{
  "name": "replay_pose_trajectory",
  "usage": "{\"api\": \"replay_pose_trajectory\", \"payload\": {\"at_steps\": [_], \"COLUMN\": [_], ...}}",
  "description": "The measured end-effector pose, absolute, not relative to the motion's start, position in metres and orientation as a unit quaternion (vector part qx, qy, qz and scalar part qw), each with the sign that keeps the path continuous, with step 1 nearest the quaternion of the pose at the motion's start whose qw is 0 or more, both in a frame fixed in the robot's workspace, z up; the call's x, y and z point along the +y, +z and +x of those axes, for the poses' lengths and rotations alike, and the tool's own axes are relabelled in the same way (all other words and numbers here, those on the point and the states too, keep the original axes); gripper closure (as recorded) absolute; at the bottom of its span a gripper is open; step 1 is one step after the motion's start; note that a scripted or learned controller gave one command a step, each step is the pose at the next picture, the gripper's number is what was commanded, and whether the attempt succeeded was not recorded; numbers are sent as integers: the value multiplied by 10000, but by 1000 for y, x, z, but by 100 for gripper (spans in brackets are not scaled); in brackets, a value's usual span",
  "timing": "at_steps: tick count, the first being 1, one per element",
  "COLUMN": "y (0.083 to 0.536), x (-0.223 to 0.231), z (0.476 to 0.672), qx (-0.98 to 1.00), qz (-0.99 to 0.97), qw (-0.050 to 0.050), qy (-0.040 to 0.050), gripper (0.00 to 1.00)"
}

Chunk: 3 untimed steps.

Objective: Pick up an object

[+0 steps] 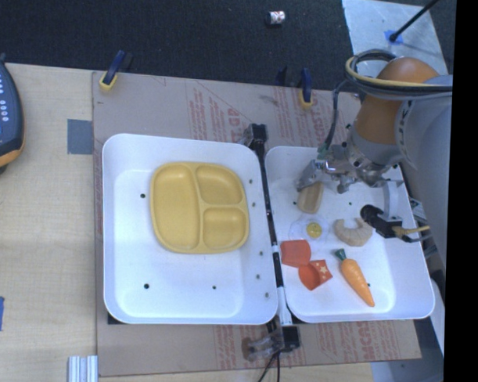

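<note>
Grey metal at the end of the arm, the tool (322,172) hung over the far edge of the right bin (400,298); whether it was released or clenched could not be told. A tan block (309,199) lay just beneath its tip, seemingly touching it, near that bin's far left corner. Nearer the middle sat a small yellow piece (314,228) and a beige curved piece (353,232). Two red pieces (296,252) lay along the left edge, with a carrot (356,281) beside them toward the near edge. A yellow divided plate (199,206) rested in the left bin (181,290) on the table (41,242).
</note>
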State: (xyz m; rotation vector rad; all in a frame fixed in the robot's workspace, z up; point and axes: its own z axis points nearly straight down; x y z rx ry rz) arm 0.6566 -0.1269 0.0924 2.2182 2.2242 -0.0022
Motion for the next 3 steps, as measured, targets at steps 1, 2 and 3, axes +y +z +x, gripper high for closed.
{"api": "replay_pose_trajectory", "payload": {"at_steps": [1,2,3], "y": [92,92,92], "x": [-99,-127,-91], "z": [656,656,656], "qx": [7094,7078,7098], "qz": [7048,7064,7044], "qw": [-18,2,-19], "qy": [-19,-9,-18], "gripper": [0,0,0]}}
